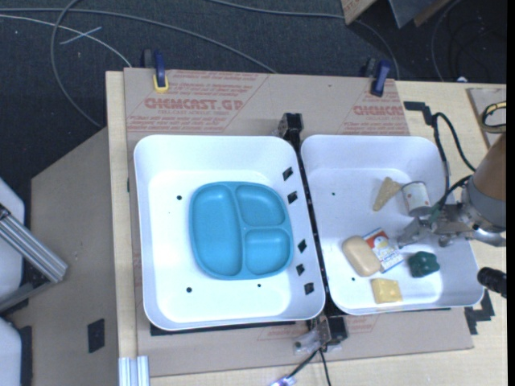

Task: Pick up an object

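Note:
The right bin [338,155] holds several small items. A tan wedge [388,192] lies by a silver-white cylinder [414,196] toward the back. Nearer the front are a tan oval piece [361,256], a small red, white and blue packet [384,248], a dark green object [423,264] and a yellow block [387,290]. My gripper [420,230] reaches in from the right, low over the bin between the cylinder and the green object, its tip close to the packet. I see nothing held in it.
The left bin [161,215] carries a blue divided plate [240,229]. Black clips [299,223] line the ridge between the bins. The grey arm [489,187] stands over the right bin's right wall. Cables run along the bench's right side.

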Controlling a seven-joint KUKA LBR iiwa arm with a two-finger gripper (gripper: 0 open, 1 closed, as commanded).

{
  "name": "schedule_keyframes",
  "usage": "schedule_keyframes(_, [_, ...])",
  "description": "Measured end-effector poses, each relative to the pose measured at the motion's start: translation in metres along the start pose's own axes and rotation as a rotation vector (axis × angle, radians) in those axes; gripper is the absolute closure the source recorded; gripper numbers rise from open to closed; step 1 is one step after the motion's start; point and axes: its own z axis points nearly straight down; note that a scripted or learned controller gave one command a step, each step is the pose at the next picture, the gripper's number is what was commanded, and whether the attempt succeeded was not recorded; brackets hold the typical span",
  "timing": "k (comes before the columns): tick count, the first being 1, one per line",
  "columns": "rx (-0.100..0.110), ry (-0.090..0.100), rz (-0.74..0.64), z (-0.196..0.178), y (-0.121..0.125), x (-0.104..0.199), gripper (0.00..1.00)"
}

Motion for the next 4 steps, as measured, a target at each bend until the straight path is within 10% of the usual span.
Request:
schedule_keyframes(1, [-0.008,-0.003,0.0,-0.015,0.002,-0.001,1.0])
schedule_keyframes(3, [-0.014,-0.007,-0.001,-0.112,0.004,-0.003,1.0])
schedule_keyframes(4, [-0.007,0.0,-0.007,-0.112,0.01,0.059,1.0])
